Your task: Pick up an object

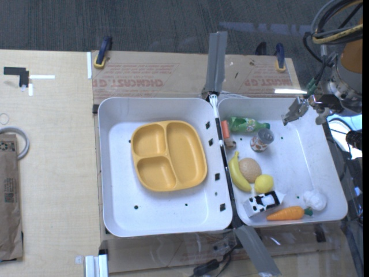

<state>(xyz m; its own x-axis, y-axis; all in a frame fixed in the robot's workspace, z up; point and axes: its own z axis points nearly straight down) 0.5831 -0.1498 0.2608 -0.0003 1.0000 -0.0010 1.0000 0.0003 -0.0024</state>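
Up at the far right corner of the right bin (323, 154), the gripper (297, 111) hangs over the rim, with the grey wrist and its cables behind it to the right. Its fingers look like a small splayed fork pointing left and down toward the bin floor, with nothing between them; at this size I cannot tell for sure how far they are spread, though they appear parted and empty.

Everything worth picking lies down and to the left of the gripper, toward the bin's left wall and near edge. Closest are the green bottle (247, 124), lying on its side with its long axis running left to right along the far edge, and the small jar (262, 139) just beside it. Either seems the shortest reach, and the bottle's axis would call for a grasp across its narrow width.

Farther off, midway along the left wall, the banana (236, 175) curves parallel to the wall, with a tan egg-shaped thing (249, 167) and a lemon (264, 183) touching or nearly touching it, which makes that cluster crowded for a clean grasp. Along the near edge sit a black-and-white toy (263, 203), a carrot (285, 213) lying left to right, and a white garlic-like bulb (315, 199) in the near right corner.

The left bin (115, 154) carries a yellow divided plate (169, 154) near its middle, well apart from the arm.
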